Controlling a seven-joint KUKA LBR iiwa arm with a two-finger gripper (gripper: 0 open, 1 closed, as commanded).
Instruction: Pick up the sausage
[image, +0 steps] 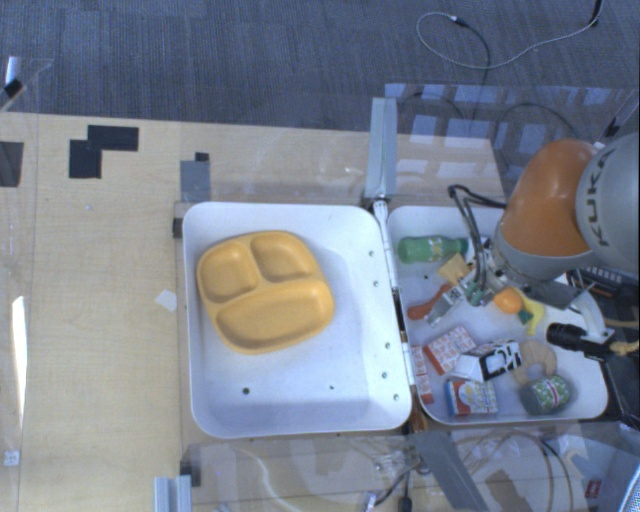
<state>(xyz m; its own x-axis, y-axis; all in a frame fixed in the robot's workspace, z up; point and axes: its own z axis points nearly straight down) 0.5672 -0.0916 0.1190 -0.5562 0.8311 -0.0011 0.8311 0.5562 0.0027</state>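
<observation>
- Lying in the right bin (590, 388), near its left wall and towards the far end: the sausage (428, 303), a reddish-orange stick set at a slant, its right end higher in the picture.
- Crowded around it, which probably explains the narrow approach: a green bottle (432, 247) just beyond, small printed boxes (450, 348) just nearer the camera, and an orange fruit (508, 300) off to the right.
- Parked well apart in the left bin (300, 405): a yellow divided plate (265, 295), with no part in this job.
- Reaching in from the right, with the orange band (545, 205) bulking over the bin's far right corner and the wrist bent down and to the left.
- Low over the clutter at the sausage's right end: the gripper (470, 292), seemingly touching or just beside that end.
- Jaw state: cannot tell, since the tip is small and mixed in with the objects under it.
- No clear sign of the sausage being gripped; best judged as lying on the bin floor.
- Likely step in hand: lining up on the sausage's raised end for a grasp.
- Risk: catching the bottle or a box instead, or nudging the sausage against the wall.
</observation>
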